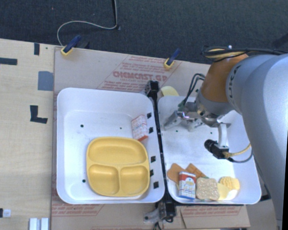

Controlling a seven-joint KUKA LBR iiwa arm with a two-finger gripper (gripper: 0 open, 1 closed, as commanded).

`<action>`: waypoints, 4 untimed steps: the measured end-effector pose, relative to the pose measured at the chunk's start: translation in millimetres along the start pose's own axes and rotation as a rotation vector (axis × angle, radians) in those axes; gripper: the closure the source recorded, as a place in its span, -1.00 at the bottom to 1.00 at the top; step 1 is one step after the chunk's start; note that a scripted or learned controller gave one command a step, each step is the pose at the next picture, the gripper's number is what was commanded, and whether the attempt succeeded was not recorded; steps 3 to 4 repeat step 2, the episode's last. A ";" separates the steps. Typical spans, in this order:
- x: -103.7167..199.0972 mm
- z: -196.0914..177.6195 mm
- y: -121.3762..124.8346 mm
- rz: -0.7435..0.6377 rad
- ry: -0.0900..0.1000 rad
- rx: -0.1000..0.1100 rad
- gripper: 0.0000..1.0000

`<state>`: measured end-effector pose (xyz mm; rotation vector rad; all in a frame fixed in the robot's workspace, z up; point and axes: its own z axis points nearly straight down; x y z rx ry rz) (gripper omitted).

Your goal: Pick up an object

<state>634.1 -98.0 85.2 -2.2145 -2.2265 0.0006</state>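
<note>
My gripper (179,123) hangs low over the upper left part of the right bin (241,136), close to the wall between the bins. Its two grey fingers stand apart, open, with only bare white floor between them. A pale yellow round object (169,91) lies just behind it at the bin's far left corner. Along the right bin's front edge lie orange crackers (175,171), a red and white can (187,184), a slice of bread (207,188) and a yellow piece (228,187). In the left bin (75,107) sit a yellow divided plate (118,165) and a small red and white carton (140,127).
The grey arm with its orange band (220,83) covers the right bin's upper right side. A black cable and plug (218,148) hang from the wrist over the bin's middle. Clamps (171,57) hold the cardboard underlay at the back.
</note>
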 end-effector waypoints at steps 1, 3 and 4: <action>-4.2 0.8 35.4 0.002 -0.001 -0.003 -1.00; -3.8 -9.5 34.6 0.002 -0.001 -0.001 1.00; -3.8 -9.5 34.6 0.002 -0.001 -0.001 1.00</action>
